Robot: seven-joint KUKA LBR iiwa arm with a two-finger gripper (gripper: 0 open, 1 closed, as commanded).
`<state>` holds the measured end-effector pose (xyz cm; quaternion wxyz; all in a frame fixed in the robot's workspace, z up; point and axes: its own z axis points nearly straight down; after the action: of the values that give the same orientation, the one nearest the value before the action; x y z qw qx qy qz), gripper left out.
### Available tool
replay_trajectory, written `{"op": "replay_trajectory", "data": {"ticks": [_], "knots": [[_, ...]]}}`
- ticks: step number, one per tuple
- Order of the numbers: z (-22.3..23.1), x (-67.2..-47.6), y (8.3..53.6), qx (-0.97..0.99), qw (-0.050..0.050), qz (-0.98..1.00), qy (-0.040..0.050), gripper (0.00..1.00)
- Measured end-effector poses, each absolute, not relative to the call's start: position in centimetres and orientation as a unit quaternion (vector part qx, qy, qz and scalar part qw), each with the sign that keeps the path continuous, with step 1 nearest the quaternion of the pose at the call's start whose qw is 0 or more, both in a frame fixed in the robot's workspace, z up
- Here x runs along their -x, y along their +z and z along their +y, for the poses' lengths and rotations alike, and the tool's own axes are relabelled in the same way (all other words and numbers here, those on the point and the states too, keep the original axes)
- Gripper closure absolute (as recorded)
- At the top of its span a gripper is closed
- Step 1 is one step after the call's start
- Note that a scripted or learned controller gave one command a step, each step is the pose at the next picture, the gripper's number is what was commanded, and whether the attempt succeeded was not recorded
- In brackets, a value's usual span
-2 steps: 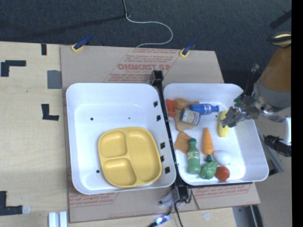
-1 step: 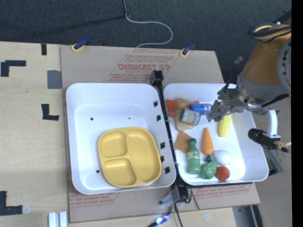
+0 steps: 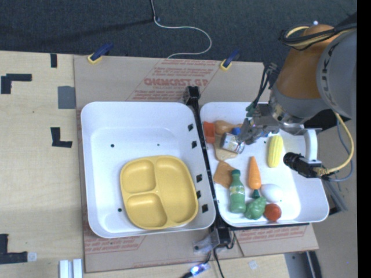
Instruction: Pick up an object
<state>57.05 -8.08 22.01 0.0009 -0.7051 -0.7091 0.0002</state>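
The right bin [image 3: 310, 210] holds several toy foods: a yellow corn cob [image 3: 275, 149], an orange carrot [image 3: 254, 173], a green bottle [image 3: 236, 191], broccoli [image 3: 254, 206], a red tomato [image 3: 272, 212], a white egg [image 3: 271, 192] and tan bread pieces [image 3: 223, 174]. My gripper [image 3: 248, 133] hangs low over the bin's back left part, right next to a small can-like item [image 3: 231, 145] and an orange piece [image 3: 222, 127]. The wrist hides the fingers.
The left bin [image 3: 104, 126] holds a yellow divided plate [image 3: 158, 191]. A black divider clip [image 3: 192, 94] sits between the bins at the back. A white cable [image 3: 179, 30] loops behind the bench. The arm's body covers the right bin's back right corner.
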Motion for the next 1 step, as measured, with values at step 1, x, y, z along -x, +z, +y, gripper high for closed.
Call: {"op": "replay_trajectory", "data": {"ticks": [1], "knots": [[-2.49,-59.72,21.41,0.704,0.001,-0.71,-0.0002,1.0]]}}
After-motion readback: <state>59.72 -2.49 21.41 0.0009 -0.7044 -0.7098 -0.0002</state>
